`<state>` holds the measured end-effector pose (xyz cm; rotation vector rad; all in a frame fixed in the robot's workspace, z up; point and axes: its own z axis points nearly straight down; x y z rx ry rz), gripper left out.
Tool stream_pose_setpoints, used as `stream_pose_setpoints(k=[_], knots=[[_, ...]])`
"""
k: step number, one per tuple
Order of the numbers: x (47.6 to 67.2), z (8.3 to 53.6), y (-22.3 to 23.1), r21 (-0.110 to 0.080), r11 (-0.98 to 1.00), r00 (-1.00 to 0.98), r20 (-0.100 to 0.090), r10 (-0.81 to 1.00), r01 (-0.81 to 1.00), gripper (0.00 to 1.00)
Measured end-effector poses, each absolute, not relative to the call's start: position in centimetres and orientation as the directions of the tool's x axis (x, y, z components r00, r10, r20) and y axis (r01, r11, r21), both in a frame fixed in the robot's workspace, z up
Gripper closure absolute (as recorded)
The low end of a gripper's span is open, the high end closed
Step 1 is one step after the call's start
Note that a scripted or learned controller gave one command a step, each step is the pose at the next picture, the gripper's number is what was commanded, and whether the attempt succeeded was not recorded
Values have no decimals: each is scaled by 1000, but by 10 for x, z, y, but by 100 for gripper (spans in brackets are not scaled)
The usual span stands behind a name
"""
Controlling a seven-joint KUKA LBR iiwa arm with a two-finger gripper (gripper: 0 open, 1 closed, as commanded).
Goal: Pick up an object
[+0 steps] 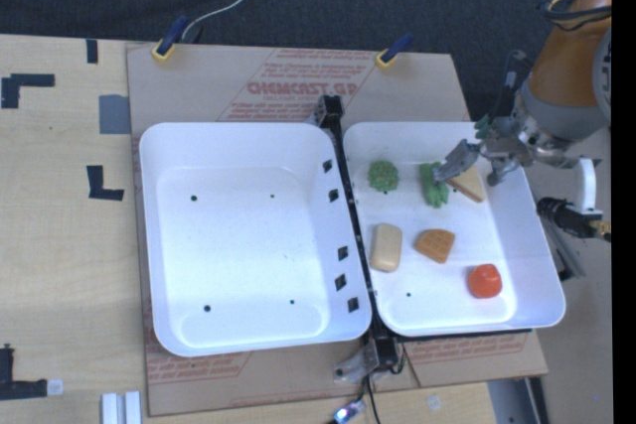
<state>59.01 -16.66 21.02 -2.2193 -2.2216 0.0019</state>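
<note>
Two shallow white plastic bins sit side by side on a cardboard-covered bench [288, 84]. The left white bin [169, 154] bears only small dark dots on its floor; the right white bin [532, 298] carries all the loose items. The grey arm with its orange band [576, 65] reaches in from the right, and its two-finger gripper [459, 159] is low over the bin's upper part, just beside a pale yellow wedge-shaped block [469, 184] and a small dark-green leafy toy piece [433, 186]. Whether the claw is released or clenched cannot be told here, nor whether anything sits between its tips.

Further items, well apart from each other: a cream oblong block like a bread roll [386, 246], an orange-brown chunky block [435, 244], a round green broccoli-like toy [384, 176], and a small red rounded piece [485, 281].

The wedge, nearest the gripper, is the likely target. It looks light, rigid and smooth, probably plastic, so slippery; a hold across its two flat faces, not its sloping edges, seems safest.
</note>
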Motion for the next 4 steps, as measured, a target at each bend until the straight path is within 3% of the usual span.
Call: stream_pose_setpoints(k=[1, 2, 3, 4], knots=[[505, 306, -146, 5, 1, -1, 0, 1000, 1000, 0], [484, 429, -167, 15, -1, 1, -6, 1000, 1000, 0], [484, 509, -154, 10, 3, -3, -3, 1000, 1000, 0], [484, 537, -216, 3, -4, 4, -4, 1000, 1000, 0]])
